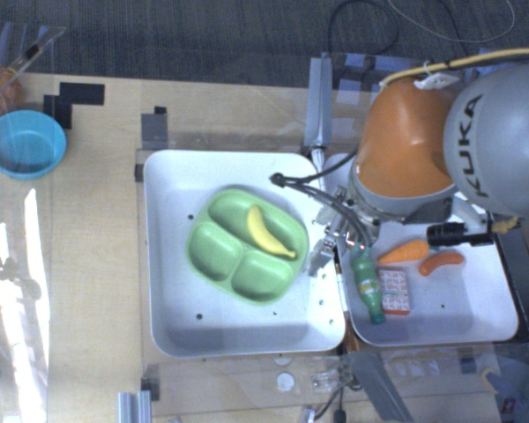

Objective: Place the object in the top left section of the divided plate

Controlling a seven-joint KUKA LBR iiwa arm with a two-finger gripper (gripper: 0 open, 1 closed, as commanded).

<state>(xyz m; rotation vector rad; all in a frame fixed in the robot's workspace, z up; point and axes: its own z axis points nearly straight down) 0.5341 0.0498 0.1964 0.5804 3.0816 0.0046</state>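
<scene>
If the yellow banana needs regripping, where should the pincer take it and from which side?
Probably at mid-length, coming straight down. The yellow banana lies flat in the green divided plate, running diagonally from upper left to lower right, so set the fingers across its narrow width, perpendicular to that diagonal. The pincer sits just right of the plate.

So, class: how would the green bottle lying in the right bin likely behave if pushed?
The green bottle lies on its side, so it may well roll. It looks small, so probably light. The card beside it might block rolling that way.
</scene>
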